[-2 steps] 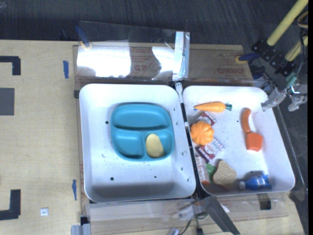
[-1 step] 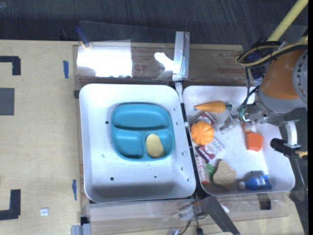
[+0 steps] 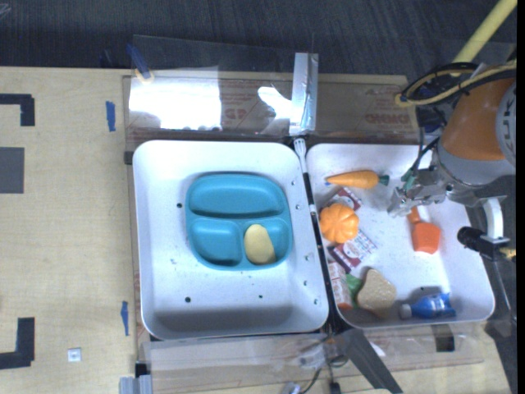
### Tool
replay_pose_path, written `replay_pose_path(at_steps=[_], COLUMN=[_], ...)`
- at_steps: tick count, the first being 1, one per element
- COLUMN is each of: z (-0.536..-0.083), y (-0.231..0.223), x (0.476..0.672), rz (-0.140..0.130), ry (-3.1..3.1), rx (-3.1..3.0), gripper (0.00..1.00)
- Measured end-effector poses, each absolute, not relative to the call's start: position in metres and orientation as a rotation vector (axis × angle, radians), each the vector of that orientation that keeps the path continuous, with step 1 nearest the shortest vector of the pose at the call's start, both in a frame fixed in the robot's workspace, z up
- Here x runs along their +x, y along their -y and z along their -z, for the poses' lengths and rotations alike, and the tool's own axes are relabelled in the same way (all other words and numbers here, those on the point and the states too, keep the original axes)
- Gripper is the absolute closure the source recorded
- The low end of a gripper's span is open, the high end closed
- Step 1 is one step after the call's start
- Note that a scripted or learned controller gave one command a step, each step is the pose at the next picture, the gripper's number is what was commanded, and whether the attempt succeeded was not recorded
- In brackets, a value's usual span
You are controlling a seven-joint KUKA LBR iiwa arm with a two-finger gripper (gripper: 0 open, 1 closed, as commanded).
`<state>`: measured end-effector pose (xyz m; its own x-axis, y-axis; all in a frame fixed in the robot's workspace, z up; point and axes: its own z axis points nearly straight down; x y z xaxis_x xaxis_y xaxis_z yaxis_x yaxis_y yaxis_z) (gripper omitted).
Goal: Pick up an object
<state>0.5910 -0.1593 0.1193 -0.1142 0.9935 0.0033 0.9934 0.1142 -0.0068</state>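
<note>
- The left bin (image 3: pixel 156 220) held a blue tray (image 3: pixel 238 218); a yellow lump (image 3: pixel 259 243) lay in the tray's lower right compartment.
- The right bin (image 3: pixel 476 302) held a carrot (image 3: pixel 354 179) and, below it, a small pumpkin (image 3: pixel 339 222), packets (image 3: pixel 351 251), a brown slice (image 3: pixel 377 290), an orange bottle (image 3: pixel 426 235) and a blue bottle (image 3: pixel 431 305).
- The gripper (image 3: pixel 408 197) hung right of the carrot, just above the orange bottle; whether it was released or clenched could not be told.
- The arm (image 3: pixel 480 130) was cut off at the right.

We see the right bin (image 3: pixel 480 302) crowded, a carrot (image 3: pixel 354 179) lying near its back edge, a small orange pumpkin (image 3: pixel 340 222) by the left wall, an orange bottle (image 3: pixel 426 235) mid-bin, a blue bottle (image 3: pixel 429 305) flat at the front, a yellow potato-like piece (image 3: pixel 259 244) in the blue tray (image 3: pixel 215 212)
</note>
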Motion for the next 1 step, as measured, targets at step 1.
replay_pose_path(at_steps=[1], z=[-0.1188], y=[0.1595], x=[0.5908], rz=[-0.005], ry=[2.338], rx=[-2.086], gripper=[0.00])
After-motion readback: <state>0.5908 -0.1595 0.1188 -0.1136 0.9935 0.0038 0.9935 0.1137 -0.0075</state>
